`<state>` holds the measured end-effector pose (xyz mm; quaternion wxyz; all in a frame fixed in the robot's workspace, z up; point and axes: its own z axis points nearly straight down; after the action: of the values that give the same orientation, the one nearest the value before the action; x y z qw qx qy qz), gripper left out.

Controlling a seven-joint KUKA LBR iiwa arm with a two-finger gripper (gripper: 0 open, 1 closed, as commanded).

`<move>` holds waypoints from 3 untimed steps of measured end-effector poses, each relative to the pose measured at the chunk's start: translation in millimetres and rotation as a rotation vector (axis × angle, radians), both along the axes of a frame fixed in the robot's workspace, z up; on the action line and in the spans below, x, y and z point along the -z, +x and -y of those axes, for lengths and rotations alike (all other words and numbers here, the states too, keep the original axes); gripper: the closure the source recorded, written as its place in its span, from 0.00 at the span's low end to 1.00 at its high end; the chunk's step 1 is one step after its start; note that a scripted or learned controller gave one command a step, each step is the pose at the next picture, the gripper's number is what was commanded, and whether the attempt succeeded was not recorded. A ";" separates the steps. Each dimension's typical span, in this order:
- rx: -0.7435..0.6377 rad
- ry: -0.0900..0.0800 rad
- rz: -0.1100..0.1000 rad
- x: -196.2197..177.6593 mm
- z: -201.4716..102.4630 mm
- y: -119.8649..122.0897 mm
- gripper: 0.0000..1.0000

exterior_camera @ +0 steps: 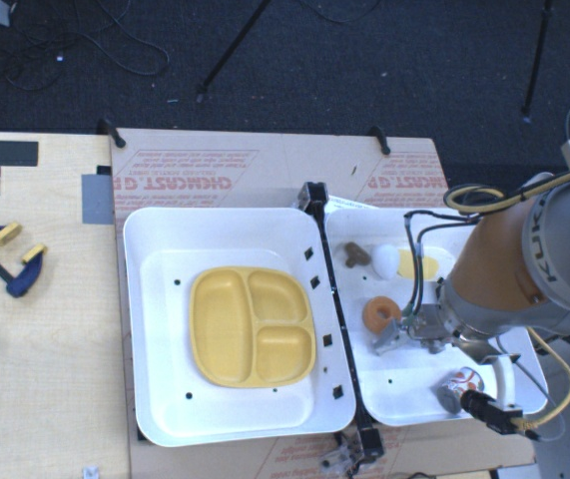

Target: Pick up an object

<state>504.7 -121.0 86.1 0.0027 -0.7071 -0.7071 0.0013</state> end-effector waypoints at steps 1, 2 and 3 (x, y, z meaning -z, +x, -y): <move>0.007 -0.002 0.002 -11.9 2.6 0.5 1.00; -0.001 -0.002 0.008 -71.7 2.0 8.6 1.00; -0.001 -0.002 0.007 -126.6 -5.2 3.0 1.00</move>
<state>507.7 -115.8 212.7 -0.0005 -0.7067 -0.7075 -0.0008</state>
